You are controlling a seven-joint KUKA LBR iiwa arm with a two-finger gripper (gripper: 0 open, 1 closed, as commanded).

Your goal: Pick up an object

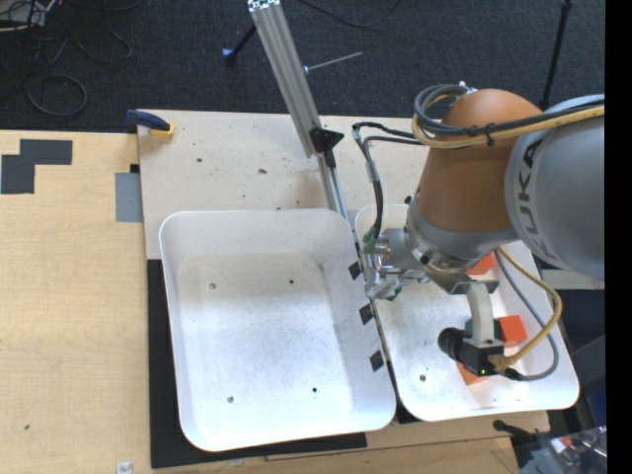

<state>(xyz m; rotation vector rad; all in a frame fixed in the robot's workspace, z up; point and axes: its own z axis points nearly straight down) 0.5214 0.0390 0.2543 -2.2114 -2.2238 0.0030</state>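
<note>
Gripper (387, 265): positioned low over the right bin (555, 395), close against that bin's left wall and about midway along it. The wrist and the orange band of the arm (494, 181) cover it from above, so whether it is spread or closed cannot be told. Nothing is seen held in it.

Task object: an orange block (511, 330) lies on the right bin's floor toward its right edge, apart from the gripper. A redder orange patch (472, 375) shows nearer the bin's front edge, and another orange patch (482, 265) sits at the wrist's rim. Whether these belong to one thing cannot be told.

Left bin (170, 227): the floor bears only small dark specks. Small black tabs (366, 313) line the wall between the bins.

Bench (227, 161): a slanted aluminium post (291, 72) rises behind the bins, and a blue clamp (148, 120) sits at the far left corner.
</note>
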